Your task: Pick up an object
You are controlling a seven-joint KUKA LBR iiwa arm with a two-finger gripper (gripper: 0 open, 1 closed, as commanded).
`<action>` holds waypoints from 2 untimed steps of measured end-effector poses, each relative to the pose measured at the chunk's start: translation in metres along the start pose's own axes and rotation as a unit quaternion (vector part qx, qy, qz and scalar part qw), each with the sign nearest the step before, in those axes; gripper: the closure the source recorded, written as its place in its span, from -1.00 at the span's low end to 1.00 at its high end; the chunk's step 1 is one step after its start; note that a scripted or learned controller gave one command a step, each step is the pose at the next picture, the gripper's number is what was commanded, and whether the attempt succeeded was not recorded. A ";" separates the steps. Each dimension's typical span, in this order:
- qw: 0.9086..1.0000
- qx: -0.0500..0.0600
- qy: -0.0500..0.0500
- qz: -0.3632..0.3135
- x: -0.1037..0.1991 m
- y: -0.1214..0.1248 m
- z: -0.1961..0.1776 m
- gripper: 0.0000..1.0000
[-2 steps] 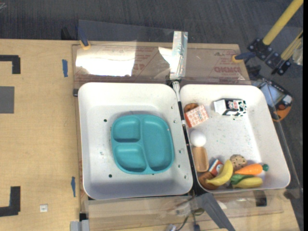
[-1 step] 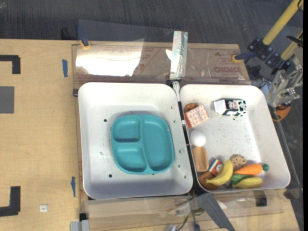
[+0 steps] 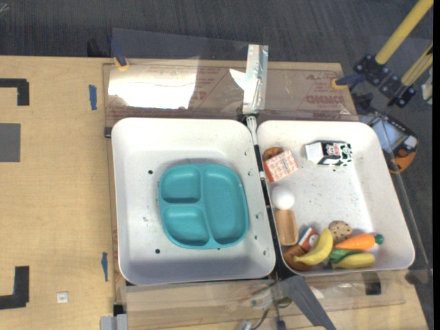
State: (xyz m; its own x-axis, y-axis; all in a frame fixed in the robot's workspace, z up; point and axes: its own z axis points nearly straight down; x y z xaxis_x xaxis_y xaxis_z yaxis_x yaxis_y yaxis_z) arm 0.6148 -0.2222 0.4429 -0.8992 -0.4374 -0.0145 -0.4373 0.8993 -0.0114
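Note:
The right bin (image 3: 385, 184) holds several toy foods. A white milk carton (image 3: 328, 152) lies near its far side. An orange-red box (image 3: 280, 165) sits by the bin's left wall, with a white egg (image 3: 283, 200) just below it and a tan bread roll (image 3: 286, 227) below that. Along the near wall lie a yellow banana (image 3: 317, 249), a cookie (image 3: 339, 229), an orange carrot (image 3: 357, 241) and another yellow piece (image 3: 356, 259).
The left bin (image 3: 130, 150) holds a teal divided plate (image 3: 204, 205). A clear plastic sheet (image 3: 206, 88) with a shiny upright strip (image 3: 256, 78) stands behind the bins. Yellow bars and black clamps (image 3: 392, 67) sit at the upper right.

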 end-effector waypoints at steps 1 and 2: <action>0.980 -0.009 0.005 -0.200 -0.006 0.011 0.145 1.00; 0.970 -0.001 0.000 -0.243 -0.013 -0.006 -0.001 1.00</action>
State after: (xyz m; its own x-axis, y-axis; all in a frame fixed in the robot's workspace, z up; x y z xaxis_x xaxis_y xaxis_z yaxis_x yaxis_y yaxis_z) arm 0.6292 -0.2220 0.4442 -0.5861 -0.8102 -0.0076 -0.8101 0.5861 -0.0158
